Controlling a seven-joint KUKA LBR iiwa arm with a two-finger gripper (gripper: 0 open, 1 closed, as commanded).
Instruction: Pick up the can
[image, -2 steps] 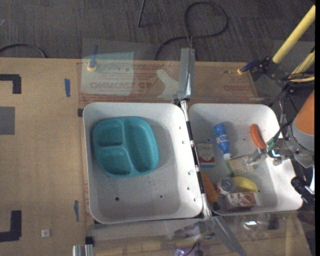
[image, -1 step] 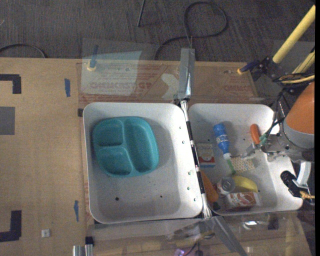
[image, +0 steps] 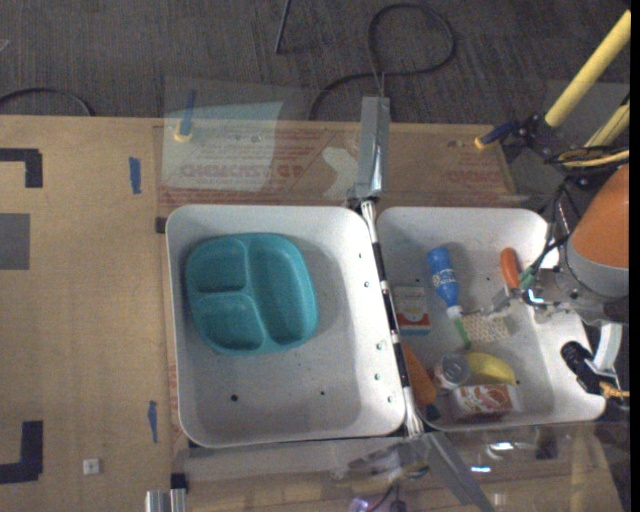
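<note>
The can (image: 478, 394) lies on its side at the front of the right bin (image: 405, 235). Its silver lid faces left and its label is red and white. A yellow banana (image: 492, 367) rests against its upper side. My gripper (image: 530, 293) hangs over the right part of that bin, up and to the right of the can and apart from it. The grey wrist and orange band (image: 610, 232) come in from the right edge. Nothing shows in the gripper's grasp.
The right bin also holds a blue bottle (image: 442, 277), a small red and white box (image: 411, 309), an orange stick (image: 510, 268) by the gripper, a speckled pad (image: 487, 326) and an orange piece (image: 420, 377) by the divider. A teal divided plate (image: 250, 291) lies in the left bin (image: 300, 400).
</note>
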